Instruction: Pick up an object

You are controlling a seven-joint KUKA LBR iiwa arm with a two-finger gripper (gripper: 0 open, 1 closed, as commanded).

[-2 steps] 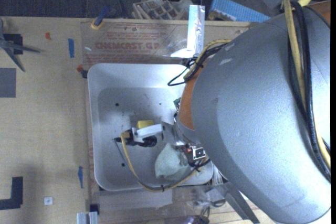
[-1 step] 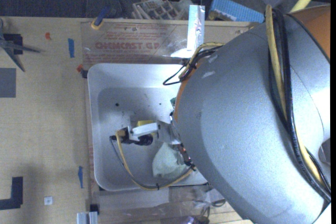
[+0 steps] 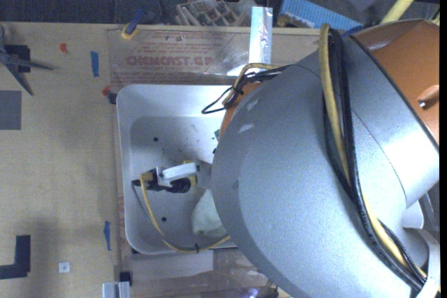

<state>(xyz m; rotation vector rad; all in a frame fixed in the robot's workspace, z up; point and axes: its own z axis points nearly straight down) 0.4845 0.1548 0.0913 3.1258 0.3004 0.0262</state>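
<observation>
My gripper (image 3: 204, 180) reaches down into the left white bin (image 3: 128, 150), near its right side, and the big grey arm (image 3: 300, 171) hides most of it. A pale, whitish-green soft object (image 3: 207, 215) lies on the bin floor just below the gripper, partly tucked under the arm. A thin brown-orange sliver (image 3: 224, 123) shows at the arm's edge higher up; I cannot make out what it is. Whether anything sits in the gripper is hidden.
The arm covers the whole right side of the bench. A wooden board with red lettering (image 3: 170, 59) lies behind the bin, with a silver strip (image 3: 260, 35) standing on it. Black tools (image 3: 17, 63) rest on the bench at far left.
</observation>
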